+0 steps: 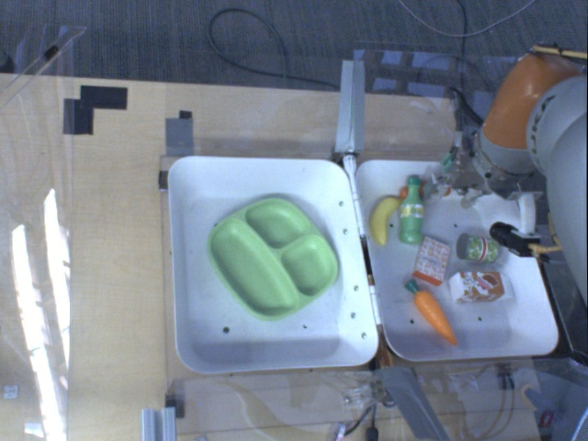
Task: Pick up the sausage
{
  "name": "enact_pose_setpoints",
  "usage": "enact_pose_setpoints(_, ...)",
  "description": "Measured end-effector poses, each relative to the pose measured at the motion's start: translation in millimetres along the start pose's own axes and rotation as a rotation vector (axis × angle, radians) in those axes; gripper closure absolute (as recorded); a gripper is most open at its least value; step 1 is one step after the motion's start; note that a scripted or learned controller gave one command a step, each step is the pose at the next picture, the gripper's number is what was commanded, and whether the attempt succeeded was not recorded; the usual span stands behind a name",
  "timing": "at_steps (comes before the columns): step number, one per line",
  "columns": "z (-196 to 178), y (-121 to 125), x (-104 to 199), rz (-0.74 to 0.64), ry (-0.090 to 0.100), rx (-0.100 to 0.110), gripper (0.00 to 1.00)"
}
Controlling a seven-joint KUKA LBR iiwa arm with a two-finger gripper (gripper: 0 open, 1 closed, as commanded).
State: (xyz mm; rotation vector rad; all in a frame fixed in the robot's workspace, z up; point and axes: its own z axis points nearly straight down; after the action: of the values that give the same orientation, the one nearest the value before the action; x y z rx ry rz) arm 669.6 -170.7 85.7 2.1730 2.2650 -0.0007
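Camera view, both bins side by side. Left bin (pixel 197 246): a green divided plate (pixel 241 265) sits at centre and has three compartments.

Right bin (pixel 519 331) holds six items:
- Banana (pixel 383 220) at 9 o'clock, close to the left wall.
- Green bottle (pixel 411 211) just beside the banana, at its 3 o'clock; contact unclear.
- Small red-and-white carton (pixel 430 261) near bin centre, at 5 o'clock from the bottle.
- Green-labelled can (pixel 478 248) at 3 o'clock from the carton, apart from it.
- Carrot (pixel 432 312) at 6 o'clock in the bin, leafy end toward the carton, tip pointing to 5 o'clock.
- Sausage: cannot tell for sure. The closest match is the white packet (pixel 480 288) with red-brown print, at 4 o'clock in the bin. It is just beside the can at the can's 6 o'clock, and lies flat on the bin floor.

Arm (pixel 556 131) comes in from 2 o'clock, orange band (pixel 510 108) above the wrist. Gripper (pixel 459 184) is at 12 o'clock in the right bin near the far wall. That puts it at 2 o'clock from the bottle and well apart from the packet. How far open it is: cannot tell, too small and cluttered. No item visibly in its grasp.
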Motion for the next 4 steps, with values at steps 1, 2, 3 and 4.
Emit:
enact_pose_setpoints(1,-1,1,-26,-0.114,0.013,0.004,0.00)
enact_pose_setpoints(2,-13,4,-24,-0.122,0.009,-0.002,1.00)
enact_pose_setpoints(3,-104,3,37,0.027,0.000,-0.007,1.00)
enact_pose_setpoints(4,-103,3,37,0.027,0.000,-0.007,0.00)
